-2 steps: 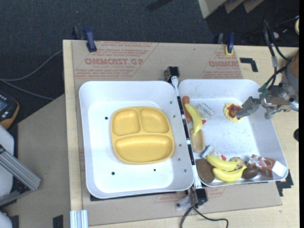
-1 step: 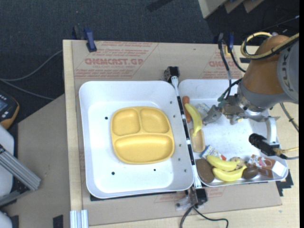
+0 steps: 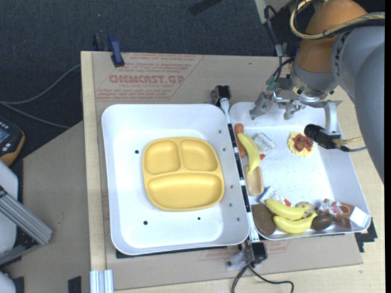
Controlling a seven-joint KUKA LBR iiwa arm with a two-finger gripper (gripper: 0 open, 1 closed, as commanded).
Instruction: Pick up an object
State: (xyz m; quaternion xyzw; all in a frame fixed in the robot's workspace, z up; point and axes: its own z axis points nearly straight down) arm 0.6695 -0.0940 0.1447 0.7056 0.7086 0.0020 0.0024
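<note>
Tool hangs with fingers spread over right bin; lone banana lies lengthwise near-to-far.

The claw is hanging over the far rim of the right bin. Just below it bare white floor is lying open toward the bin's middle. To its left a single banana and a hot dog are lining the wall. Near its right a small pizza is sitting. Far below it, a banana bunch is crowding the near edge.
</note>
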